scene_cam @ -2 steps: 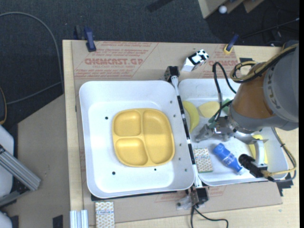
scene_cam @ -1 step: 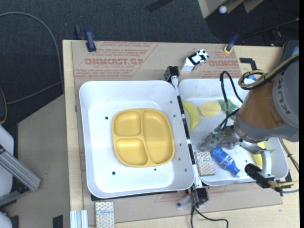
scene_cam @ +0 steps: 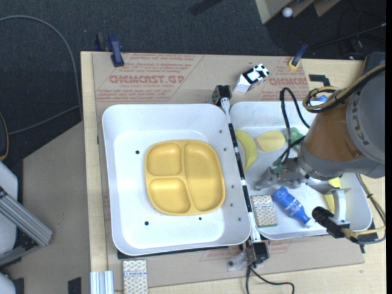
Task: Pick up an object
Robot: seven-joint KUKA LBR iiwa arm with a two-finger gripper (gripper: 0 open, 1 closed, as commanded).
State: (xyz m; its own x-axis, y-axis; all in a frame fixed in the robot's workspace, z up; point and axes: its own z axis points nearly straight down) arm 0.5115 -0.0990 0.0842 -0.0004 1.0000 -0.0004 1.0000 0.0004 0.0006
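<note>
The gripper (scene_cam: 269,177), its jaws unreadable, hangs among one blue bottle (scene_cam: 290,204), a banana (scene_cam: 247,149) and a small box (scene_cam: 263,211); one yellow tray (scene_cam: 184,177) sits alone in the left bin (scene_cam: 122,133).

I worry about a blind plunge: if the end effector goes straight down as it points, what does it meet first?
Probably bare floor of the right bin, just above the blue bottle. The end effector hangs there, but depth is unclear.
</note>
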